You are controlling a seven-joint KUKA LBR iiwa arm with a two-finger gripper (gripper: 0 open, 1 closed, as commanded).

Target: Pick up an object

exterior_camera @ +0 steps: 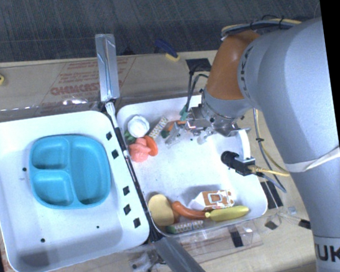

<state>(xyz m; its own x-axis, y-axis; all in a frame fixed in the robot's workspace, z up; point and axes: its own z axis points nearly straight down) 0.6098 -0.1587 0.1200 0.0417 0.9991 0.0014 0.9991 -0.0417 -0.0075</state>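
The right bin (pixel 164 183) holds a scatter of small things. Along its near edge lie a yellow banana (pixel 228 213), an orange carrot (pixel 187 211) just left of it, a pale yellow potato-like lump (pixel 161 209) at the near left corner, and a small white carton with an orange print (pixel 215 198) resting just behind the banana. A dark ridged piece (pixel 186 227) lies against the near wall, in front of the carrot. At the far left corner sit a white round cup (pixel 138 126) and, touching it on the near side, a pink and orange toy (pixel 142 149).

The gripper (pixel 181 128) hangs low over the far part of this bin, just right of the cup and the pink toy. A small grey and white thing (pixel 159 128) shows at its tip, but whether it is pinched there or just lies beside it is unclear, and how the gripper is set cannot be told.

The grey arm (pixel 288 84) with its orange band (pixel 227 71) reaches in from the right, covering the bin's right wall.

The left bin (pixel 14 236) holds a blue divided plate (pixel 70 170), lying flat toward its far side. Both bins sit side by side on the worktop (pixel 37 82), joined by a black clip strip (pixel 123 176).
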